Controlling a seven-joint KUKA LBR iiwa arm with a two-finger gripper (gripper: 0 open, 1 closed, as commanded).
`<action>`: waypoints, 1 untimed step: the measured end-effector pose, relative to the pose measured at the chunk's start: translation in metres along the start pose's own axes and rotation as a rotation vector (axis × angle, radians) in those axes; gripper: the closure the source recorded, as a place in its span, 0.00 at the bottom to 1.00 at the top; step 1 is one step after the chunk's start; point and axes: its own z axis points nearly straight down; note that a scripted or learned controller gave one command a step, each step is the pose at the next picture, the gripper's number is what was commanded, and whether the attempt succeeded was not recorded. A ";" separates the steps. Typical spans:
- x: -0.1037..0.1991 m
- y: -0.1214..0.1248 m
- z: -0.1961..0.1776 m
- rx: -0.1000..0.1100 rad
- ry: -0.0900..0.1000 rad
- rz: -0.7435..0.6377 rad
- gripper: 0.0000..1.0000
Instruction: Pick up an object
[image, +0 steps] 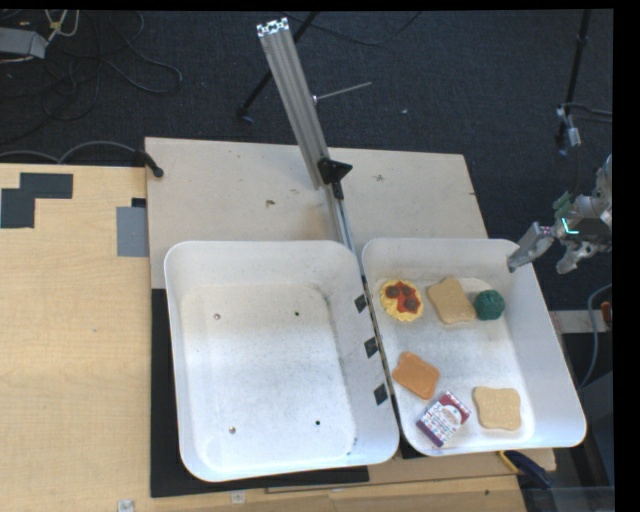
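Near edge of right bin (556, 345): small flat packet (443, 418), maroon and white, rectangular, printed wrapper, lying at a slant; just beside it toward the near right corner, toast slice (497, 408), tan, squarish with rounded corners, matte and crumbly-looking.
Middle of right bin: orange wedge (416, 375), flat, smooth, rounded corners, apart from the packet and close to the left wall.
Far part of right bin: mini pizza (401, 299), round, yellow rim, red topping with dark specks, by the left wall; bread slice (452, 301), pale tan, thick, soft-looking, tilted; green ball (488, 305), dark green, rounded, bumpy, touching or nearly touching the bread slice on its right.
Left bin (190, 300): shallow, white, glossy plastic, rounded corners, a few dark specks on the floor, wall to wall with the right bin.
Divider: black clips (367, 345) along the seam between the two bins.
Claw (545, 250): grey metal, two fingers spread apart, clamped on nothing, touching nothing, hanging over the far right corner of the right bin, outside the rim; well apart from the green ball, the nearest item.
Far side of bench: bare beige board (230, 190); slanted aluminium rail (295, 85), ribbed, rising from the seam.
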 end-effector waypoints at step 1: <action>0.000 0.001 -0.003 -0.004 -0.002 -0.002 0.00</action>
